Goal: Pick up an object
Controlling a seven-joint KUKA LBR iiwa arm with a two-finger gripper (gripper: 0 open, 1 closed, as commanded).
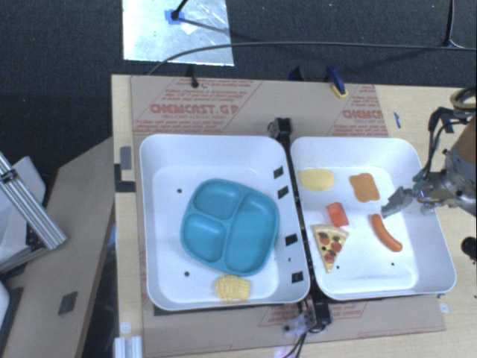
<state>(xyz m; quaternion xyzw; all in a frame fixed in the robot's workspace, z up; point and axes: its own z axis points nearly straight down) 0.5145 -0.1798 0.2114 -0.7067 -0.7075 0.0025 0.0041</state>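
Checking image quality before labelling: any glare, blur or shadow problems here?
Camera view: the foil sheet at top glares bright; the white bins look evenly lit with only soft shadows; the hand is slightly soft by the hot dog; the toy food stays readable.

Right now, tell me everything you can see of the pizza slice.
The pizza slice is a small toy wedge, apparently plastic, with a yellow top, red round spots and an orange-brown crust along its upper edge. It lies flat on the floor of the right bin, near the bin's left wall, with its point aimed toward the front edge. A small red piece sits just above the crust, close to it; whether they touch cannot be told. Nothing else touches it, and the hand is off to its right.
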